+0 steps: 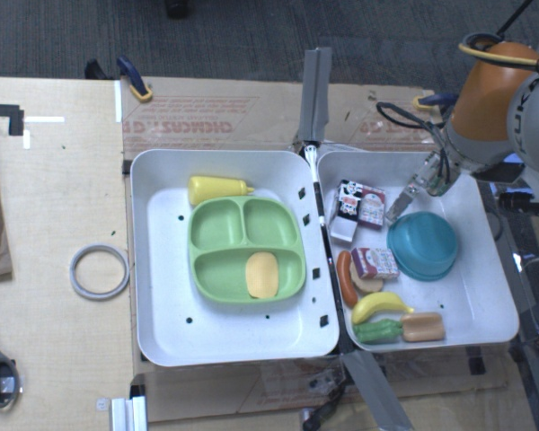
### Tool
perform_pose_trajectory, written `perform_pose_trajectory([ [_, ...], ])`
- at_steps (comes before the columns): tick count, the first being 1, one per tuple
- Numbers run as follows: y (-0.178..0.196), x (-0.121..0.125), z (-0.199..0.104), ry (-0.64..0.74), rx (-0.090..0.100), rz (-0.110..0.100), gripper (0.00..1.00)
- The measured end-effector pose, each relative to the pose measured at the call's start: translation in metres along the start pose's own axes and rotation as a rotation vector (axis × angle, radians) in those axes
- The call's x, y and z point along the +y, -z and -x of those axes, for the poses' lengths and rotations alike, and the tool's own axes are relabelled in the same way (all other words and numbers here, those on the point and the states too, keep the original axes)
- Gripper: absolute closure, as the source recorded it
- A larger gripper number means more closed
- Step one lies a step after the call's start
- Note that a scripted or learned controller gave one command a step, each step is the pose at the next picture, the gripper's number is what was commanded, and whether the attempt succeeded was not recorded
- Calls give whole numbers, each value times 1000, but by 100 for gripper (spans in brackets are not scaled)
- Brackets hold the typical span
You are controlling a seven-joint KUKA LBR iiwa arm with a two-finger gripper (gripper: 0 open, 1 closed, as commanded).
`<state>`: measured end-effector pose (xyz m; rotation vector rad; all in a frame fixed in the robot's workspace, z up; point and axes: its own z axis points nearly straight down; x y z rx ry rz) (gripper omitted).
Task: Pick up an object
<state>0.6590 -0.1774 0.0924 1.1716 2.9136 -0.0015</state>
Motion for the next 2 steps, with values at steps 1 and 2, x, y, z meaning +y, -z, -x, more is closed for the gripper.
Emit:
perform_pose_trajectory([
  [1,1,-25,-20,-115,-1,3,0],
  [2,1,-62,-18,-19,-2,2,0],
])
